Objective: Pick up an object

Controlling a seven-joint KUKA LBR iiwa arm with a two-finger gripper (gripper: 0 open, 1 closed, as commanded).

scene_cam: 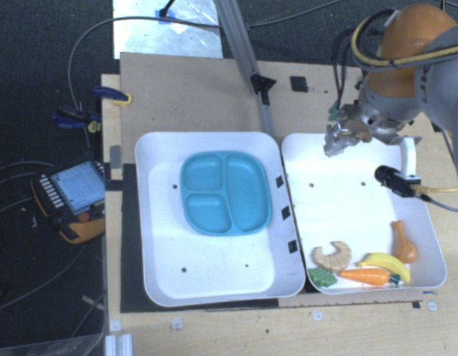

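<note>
The candidates for picking are being kept together in the near right corner of the right-hand shallow white bin: a tan, curled pastry-like toy, a small green leafy piece, an orange plastic carrot, a yellow plastic banana and an orange-brown drumstick-shaped toy. They are lying close together against the bin's front wall — some touching — which is likely to make a clean approach to any single one awkward, since the wall and the neighbours are crowding the sides.

The hand is being held over the far left part of the same bin, well apart from that cluster, and nothing is seen between its fingers; whether they are spread or pressed together cannot be told at this angle. Judging by this placing, no object is yet being reached for.

In the left-hand white bin a light blue plastic plate with three compartments is lying flat near the middle — possibly as a further thing to grasp, though its width would suit the fingers poorly. Both bins are being carried side by side on the brown tabletop.
</note>
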